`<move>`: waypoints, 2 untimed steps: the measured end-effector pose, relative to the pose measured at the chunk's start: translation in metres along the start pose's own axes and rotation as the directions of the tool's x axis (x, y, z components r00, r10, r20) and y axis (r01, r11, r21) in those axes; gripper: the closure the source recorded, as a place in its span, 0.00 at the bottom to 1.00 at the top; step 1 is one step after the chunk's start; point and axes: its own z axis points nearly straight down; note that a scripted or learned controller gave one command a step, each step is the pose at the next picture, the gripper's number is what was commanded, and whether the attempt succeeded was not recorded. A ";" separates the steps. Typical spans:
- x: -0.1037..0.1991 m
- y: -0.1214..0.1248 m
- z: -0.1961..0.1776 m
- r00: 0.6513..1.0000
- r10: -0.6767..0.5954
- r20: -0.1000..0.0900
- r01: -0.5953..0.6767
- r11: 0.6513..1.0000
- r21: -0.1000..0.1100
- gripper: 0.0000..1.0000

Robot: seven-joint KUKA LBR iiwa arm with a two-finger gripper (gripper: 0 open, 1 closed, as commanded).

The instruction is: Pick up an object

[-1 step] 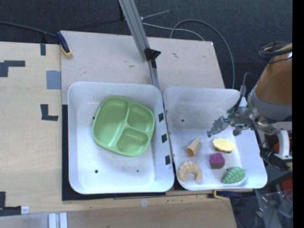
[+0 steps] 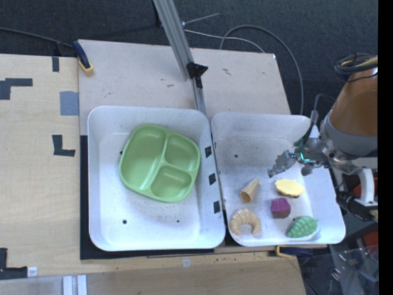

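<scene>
So in the camera view the tool (image 2: 284,162) is hanging over the upper middle of the right bin (image 2: 258,123), reaching in from the right with the orange-banded arm (image 2: 356,106) behind it. Can't honestly tell how far apart its tips are, it's a small dark blur from up here, and I don't see anything caught in it.

The pickable stuff is all bunched in the lower half of that same bin. Closest is the yellow piece (image 2: 288,187), just below the tool and a touch to the right, lying flat with its long side running left-right. The cone (image 2: 249,190) is below and to the left, tilted on a diagonal. Purple block (image 2: 280,208) sits right under the yellow one, then the croissant (image 2: 245,222) and green bumpy thing (image 2: 302,227) along the near edge.

My guess: shortest move is to shift toward the near edge and drop onto the yellow piece, closing across its short side. The green plate (image 2: 161,163) in the left bin (image 2: 104,165) is way off.
</scene>
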 end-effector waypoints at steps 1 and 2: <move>0.001 -0.006 0.063 1.000 0.002 -0.001 -0.002 1.000 0.006 0.00; -0.004 -0.003 0.110 1.000 0.002 -0.001 -0.002 1.000 0.006 0.00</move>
